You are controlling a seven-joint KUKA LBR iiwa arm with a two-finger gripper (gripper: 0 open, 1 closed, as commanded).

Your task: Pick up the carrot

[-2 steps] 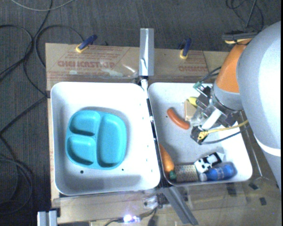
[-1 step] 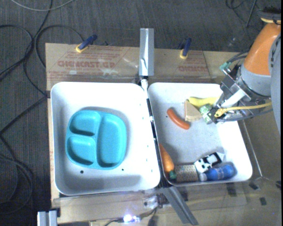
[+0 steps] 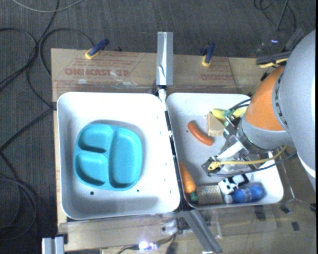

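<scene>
Gripper (image 3: 214,165) over right bin (image 3: 183,103); finger state cannot be determined.
Carrot (image 3: 187,179) lies apart, against the bin's left wall.

My arm comes in from the right over the right bin (image 3: 175,121), orange band above the wrist. My gripper (image 3: 214,165) hangs over the bin's middle, toward the front half, w/ yellow cabling around it. The carrot (image 3: 187,179) lies along the bin's left wall near the front-left corner, apart from my gripper, nothing of mine touching it. A sausage (image 3: 200,133) sits nearer the back-left part; a sandwich-like piece (image 3: 215,123) just beside it. Along the front wall: a grey mesh-textured item (image 3: 208,194), a black-and-white thing (image 3: 233,184), a blue bottle (image 3: 249,192). Left bin (image 3: 63,142) holds a blue divided plate (image 3: 109,155), 3 compartments.
</scene>
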